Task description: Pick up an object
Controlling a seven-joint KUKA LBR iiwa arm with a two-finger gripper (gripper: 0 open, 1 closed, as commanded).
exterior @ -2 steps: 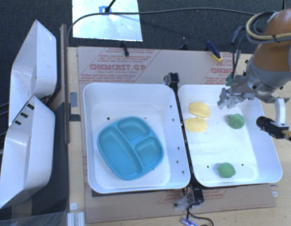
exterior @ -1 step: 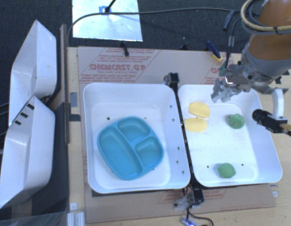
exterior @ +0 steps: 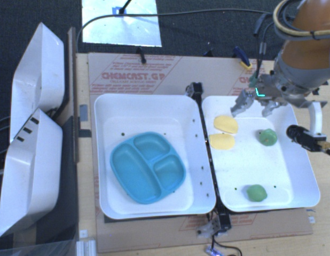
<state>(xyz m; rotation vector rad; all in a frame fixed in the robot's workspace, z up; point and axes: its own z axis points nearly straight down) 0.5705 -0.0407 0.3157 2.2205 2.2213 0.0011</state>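
Gripper: [exterior: 256, 106] fingers apart, holding nothing, over the right bin's [exterior: 298, 196] upper part
Yellow pieces: two, [exterior: 226, 124] and [exterior: 222, 141], just lower left of the gripper
Green balls: two, [exterior: 268, 137], [exterior: 256, 192]
Left bin: [exterior: 109, 143] one blue plate [exterior: 148, 167]

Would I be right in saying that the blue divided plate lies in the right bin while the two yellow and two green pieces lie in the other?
Not quite: the camera view shows the blue divided plate in the left bin. The two yellow pieces and two green pieces lie in the right bin.
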